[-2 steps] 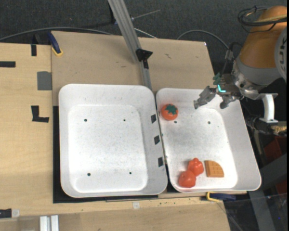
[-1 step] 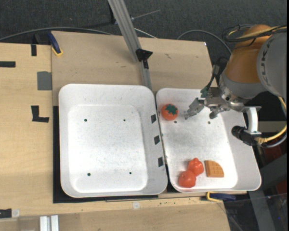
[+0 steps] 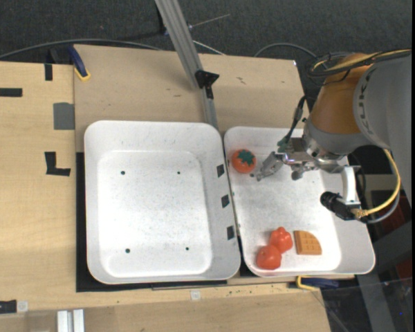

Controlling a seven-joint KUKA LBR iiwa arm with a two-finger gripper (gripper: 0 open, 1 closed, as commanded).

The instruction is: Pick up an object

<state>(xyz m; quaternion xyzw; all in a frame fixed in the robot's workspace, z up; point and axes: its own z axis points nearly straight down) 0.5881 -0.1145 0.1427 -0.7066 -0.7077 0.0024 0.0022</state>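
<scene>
From the camera above the bench you see two white bins side by side; the left bin is bare speckled plastic, and the right bin carries everything worth taking. The arm reaches in from the right over its upper half.

Your nearest target is the tomato, a small orange-red ball with a green top, lying in the upper left corner of the right bin, close to the wall shared with the left bin. It looks like a light, hard plastic toy: stiff, smooth, and likely to roll or squirt out if pinched off-centre. Take it across its widest part, with the fingers either side of the green cap, and mind the bin wall just beside it.

The gripper hangs just to the right of the tomato, near it but apart. Its fingers look narrowly parted with nothing between them, though at this slant the gap is hard to read. Nothing is held.

Along the bin's lower edge, well apart from the gripper, lie a red pepper, a red round fruit touching it, and an orange waffle just beside them. The waffle, flat and ridged, should grip more surely by its edges.
</scene>
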